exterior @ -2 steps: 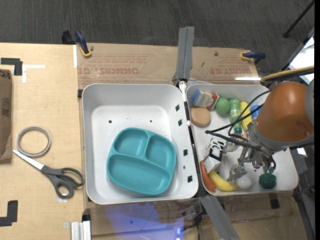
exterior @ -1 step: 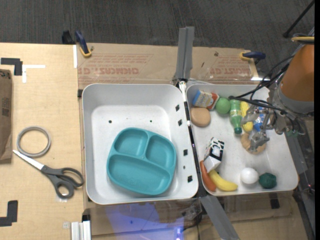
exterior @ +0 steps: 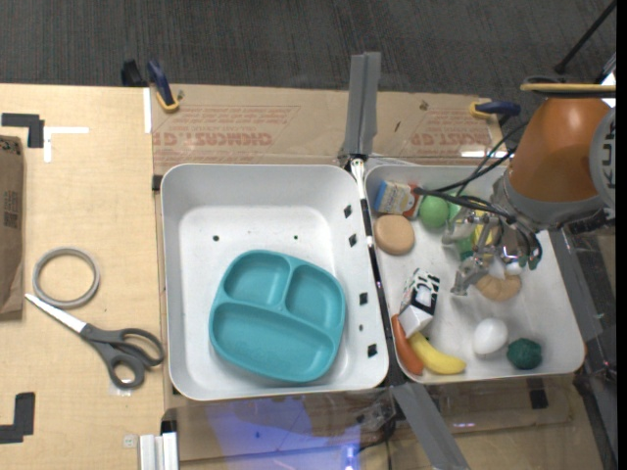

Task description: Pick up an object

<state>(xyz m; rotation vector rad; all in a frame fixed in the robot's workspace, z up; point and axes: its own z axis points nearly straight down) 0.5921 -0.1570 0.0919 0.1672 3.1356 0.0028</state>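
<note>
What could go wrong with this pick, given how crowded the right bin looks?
The hand hangs low among close-packed items, so it could nudge the tan piece or the green ball rather than grasp one. The white egg and dark green ball look round and may roll away if bumped.

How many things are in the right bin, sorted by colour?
Green: 2, ball, dark lump
Tan: 2, round piece, piece under gripper
White: 2, egg, tube
Yellow: 1, banana
Orange: 1, carrot
Blue: 1, packet
Total: 9
</note>
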